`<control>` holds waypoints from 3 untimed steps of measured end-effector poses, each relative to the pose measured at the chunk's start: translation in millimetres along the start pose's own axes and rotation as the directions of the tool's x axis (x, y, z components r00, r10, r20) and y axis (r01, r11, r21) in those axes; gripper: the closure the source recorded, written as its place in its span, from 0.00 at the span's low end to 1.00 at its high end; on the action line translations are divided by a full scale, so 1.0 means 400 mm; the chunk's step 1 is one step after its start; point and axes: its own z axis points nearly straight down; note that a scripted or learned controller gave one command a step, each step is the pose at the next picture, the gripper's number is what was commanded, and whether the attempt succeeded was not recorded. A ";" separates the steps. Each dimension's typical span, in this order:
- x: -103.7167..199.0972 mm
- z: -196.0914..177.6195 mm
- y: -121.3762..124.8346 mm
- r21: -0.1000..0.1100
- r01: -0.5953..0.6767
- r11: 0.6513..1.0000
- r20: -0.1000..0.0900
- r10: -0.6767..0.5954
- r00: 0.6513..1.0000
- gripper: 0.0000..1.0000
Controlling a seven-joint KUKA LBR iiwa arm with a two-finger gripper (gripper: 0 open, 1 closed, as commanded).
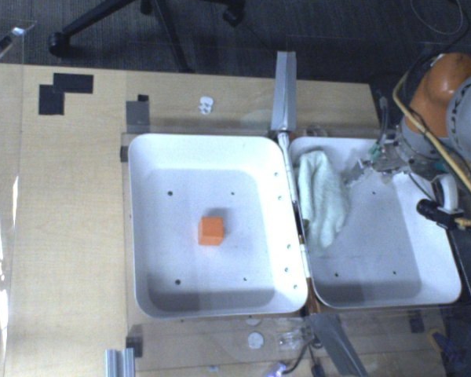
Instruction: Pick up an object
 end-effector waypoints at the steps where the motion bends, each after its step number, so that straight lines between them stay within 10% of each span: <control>1: 0.003 -0.024 0.006 -0.003 0.006 1.000 0.001 -0.006 1.000 1.00; 2: 0.003 -0.024 0.006 -0.002 0.006 1.000 0.001 -0.006 1.000 0.00; 3: 0.073 0.010 0.039 -0.005 0.201 0.980 0.003 -0.201 0.980 0.00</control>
